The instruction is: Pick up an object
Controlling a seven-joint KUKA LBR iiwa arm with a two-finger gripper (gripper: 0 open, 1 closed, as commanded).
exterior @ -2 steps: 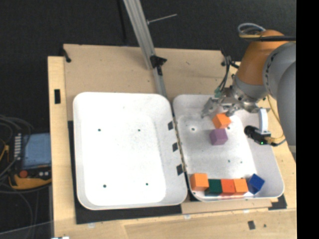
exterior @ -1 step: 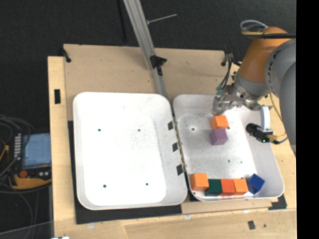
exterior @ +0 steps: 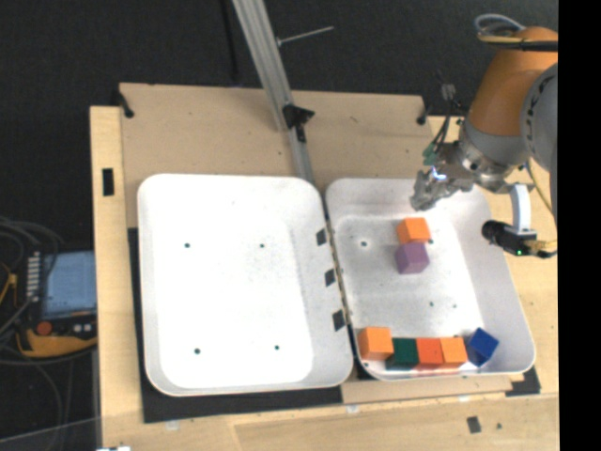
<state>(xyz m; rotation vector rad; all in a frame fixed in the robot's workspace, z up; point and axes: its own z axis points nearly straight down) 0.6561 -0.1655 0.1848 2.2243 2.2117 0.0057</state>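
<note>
Two shallow white bins sit side by side on the counter [exterior: 216,130]: the left bin [exterior: 160,252] and the right bin [exterior: 498,289], which carries all the blocks. In the middle of the right bin an orange block [exterior: 413,229] touches a purple block [exterior: 411,258] that lies just nearer the camera. Along the bin's near wall runs a row: another orange block [exterior: 377,342], a dark green block [exterior: 405,352], two more orange ones [exterior: 441,351], and a blue block [exterior: 482,345] at the right end, turned a little out of line.

The hand [exterior: 430,190] hangs over the far part of the right bin, on the arm [exterior: 507,92] reaching in from the right. It is small and blurred here, so whether it is released or clenched cannot be told; nothing is visibly grasped.

The relation that matters: the orange block in the middle is the nearest thing to the hand, lying just toward the camera and slightly left of it, with the purple block directly beyond along the same line. The row at the near wall is well apart. My judgement is that the pick has not yet been made, and the short move is a small shift toward the camera and down onto the orange block. Because the purple block touches it, a descent that lands off-centre could nudge the pair rather than grip one.
</note>
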